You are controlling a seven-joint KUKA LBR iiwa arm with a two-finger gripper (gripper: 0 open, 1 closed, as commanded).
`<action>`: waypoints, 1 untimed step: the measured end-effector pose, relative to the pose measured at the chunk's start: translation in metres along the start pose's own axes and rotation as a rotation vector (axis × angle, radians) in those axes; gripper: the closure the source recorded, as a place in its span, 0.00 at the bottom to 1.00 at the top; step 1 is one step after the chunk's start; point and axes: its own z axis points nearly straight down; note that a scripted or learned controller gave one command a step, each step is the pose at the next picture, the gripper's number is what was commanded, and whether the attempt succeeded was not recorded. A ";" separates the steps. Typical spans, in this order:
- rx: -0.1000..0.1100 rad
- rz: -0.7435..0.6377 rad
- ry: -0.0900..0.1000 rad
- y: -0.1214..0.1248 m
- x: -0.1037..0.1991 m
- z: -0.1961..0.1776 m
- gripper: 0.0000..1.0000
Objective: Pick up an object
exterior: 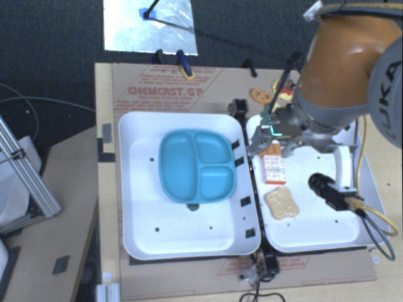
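Observation:
My gripper (pixel 267 142) hangs over the far left corner of the right bin (pixel 315 234), close to the wall between the two bins. The arm's large orange and grey wrist hides most of it. Just below it lie a small orange piece (pixel 272 149) and a red and white packet (pixel 274 169). A tan bread-shaped piece (pixel 281 203) rests nearer the front of the same bin. Whether anything sits in the gripper cannot be made out.
The left bin (pixel 141 225) holds a blue divided plate (pixel 196 166). On the cardboard behind the right bin lie a brown pretzel-like piece (pixel 259 95) and a red and yellow item (pixel 286 92). A shiny sheet (pixel 150 17) lies beyond the bench.

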 end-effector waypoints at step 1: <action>0.014 0.005 -0.001 -0.027 0.001 0.118 0.00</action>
